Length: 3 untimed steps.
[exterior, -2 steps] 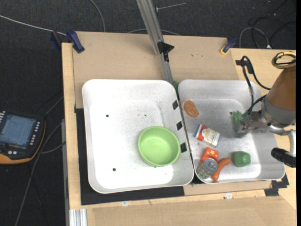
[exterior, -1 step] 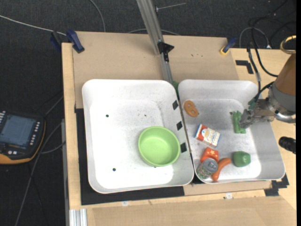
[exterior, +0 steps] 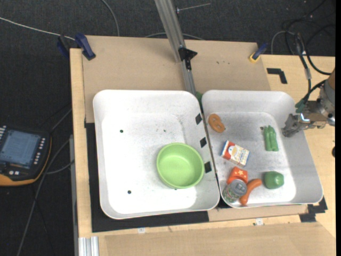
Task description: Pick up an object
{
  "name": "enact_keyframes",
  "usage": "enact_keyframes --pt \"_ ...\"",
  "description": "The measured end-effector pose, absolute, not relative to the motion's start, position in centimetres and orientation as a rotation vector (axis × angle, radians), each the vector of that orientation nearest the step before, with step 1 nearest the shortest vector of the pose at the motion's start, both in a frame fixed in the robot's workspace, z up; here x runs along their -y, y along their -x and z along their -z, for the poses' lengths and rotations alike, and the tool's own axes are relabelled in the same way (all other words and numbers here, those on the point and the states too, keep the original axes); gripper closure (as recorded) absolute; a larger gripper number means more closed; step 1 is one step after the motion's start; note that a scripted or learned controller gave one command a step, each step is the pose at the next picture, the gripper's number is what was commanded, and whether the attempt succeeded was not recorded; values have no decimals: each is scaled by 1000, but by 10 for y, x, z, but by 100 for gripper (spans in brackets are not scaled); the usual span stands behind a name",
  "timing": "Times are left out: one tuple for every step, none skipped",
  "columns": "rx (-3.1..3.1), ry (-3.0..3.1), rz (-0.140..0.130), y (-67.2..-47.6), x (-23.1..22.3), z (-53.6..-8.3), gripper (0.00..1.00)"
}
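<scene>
2 white bins, 1 gripper at the right rim, nothing picked yet.

Left bin holds a green bowl; right bin holds an orange piece, a small carton, a can, a green pepper and a green bean pod, nearest the gripper, whose opening I cannot tell. Risk: the pod lies close to the bin wall, so a descent could clip the rim or slide off it.
</scene>
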State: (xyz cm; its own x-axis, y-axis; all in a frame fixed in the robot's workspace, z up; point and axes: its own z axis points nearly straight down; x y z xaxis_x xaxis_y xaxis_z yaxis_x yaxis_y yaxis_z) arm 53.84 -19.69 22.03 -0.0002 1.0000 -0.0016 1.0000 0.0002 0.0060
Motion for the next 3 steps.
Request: enact_keyframes --pt "-2221 -2221 0 -539 197 -211 100" --pt "-2226 -2216 -3 -541 149 -224 100" --pt "-2227 -2215 -3 -545 97 -236 100"
